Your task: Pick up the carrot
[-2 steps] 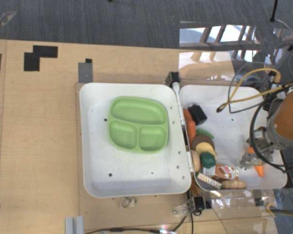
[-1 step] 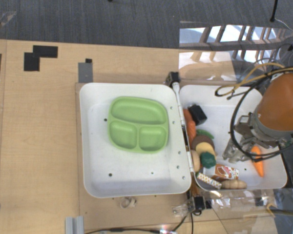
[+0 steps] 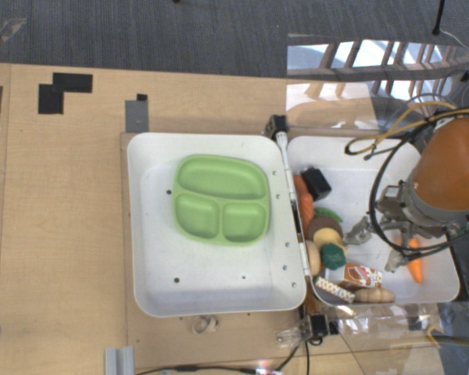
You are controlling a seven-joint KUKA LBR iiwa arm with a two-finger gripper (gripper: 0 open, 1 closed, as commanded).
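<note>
An orange carrot point(image 3: 415, 269) lies near the right end of the right bin point(image 3: 352, 170). Its pointed tip sticks out toward the bin's front wall. My gripper point(image 3: 407, 245) hovers directly over the carrot's upper part and hides it, with the orange-banded wrist point(image 3: 452, 169) above. Whether the carrot is gripped cannot be told from this angle. A second long orange-red piece point(image 3: 306, 202) lies along the right bin's left wall.
The left bin point(image 3: 152, 287) holds a green divided plate point(image 3: 221, 198). In the right bin's left and front parts sit a black block point(image 3: 316, 182), a brown lump point(image 3: 324, 226), a green round item point(image 3: 334, 256) and a red-white packet point(image 3: 364, 276). Cables loop over the bin's far right.
</note>
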